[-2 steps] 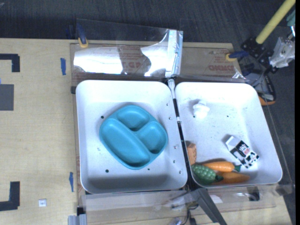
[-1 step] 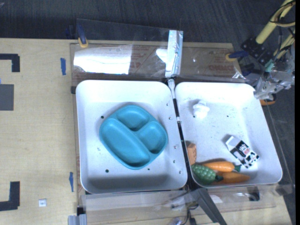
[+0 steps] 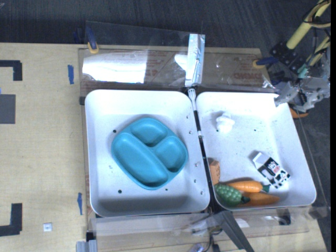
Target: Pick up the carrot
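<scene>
Carrot [image 3: 244, 186] in right bin [image 3: 299, 140], blue divided plate [image 3: 149, 152] in left bin [image 3: 100, 140]

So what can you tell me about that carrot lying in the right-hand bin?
The carrot is orange, smooth and plastic-looking, likely a toy. It lies flat near the right bin's front edge, lengthwise across the view. A second orange piece lies just in front of it; whether they join, I cannot tell. A bumpy green vegetable touches its left end.
</scene>
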Available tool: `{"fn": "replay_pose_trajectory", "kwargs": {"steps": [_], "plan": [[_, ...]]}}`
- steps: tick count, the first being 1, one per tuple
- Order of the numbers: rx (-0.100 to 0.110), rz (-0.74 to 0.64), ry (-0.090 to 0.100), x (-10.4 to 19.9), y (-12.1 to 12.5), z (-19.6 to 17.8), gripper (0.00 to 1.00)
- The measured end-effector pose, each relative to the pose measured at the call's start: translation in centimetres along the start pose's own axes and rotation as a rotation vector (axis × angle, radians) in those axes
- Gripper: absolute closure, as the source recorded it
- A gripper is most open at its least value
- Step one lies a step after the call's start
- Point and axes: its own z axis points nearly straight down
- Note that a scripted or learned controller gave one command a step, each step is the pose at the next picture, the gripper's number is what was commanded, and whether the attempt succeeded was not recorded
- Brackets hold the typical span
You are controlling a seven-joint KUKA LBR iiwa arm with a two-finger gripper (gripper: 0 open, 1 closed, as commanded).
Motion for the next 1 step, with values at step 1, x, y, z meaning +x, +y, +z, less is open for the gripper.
{"fn": "replay_pose_trajectory", "kwargs": {"steps": [1], "plan": [[0.005,0.024,0.002,5.47,0.22,9.39,0.0]]}}
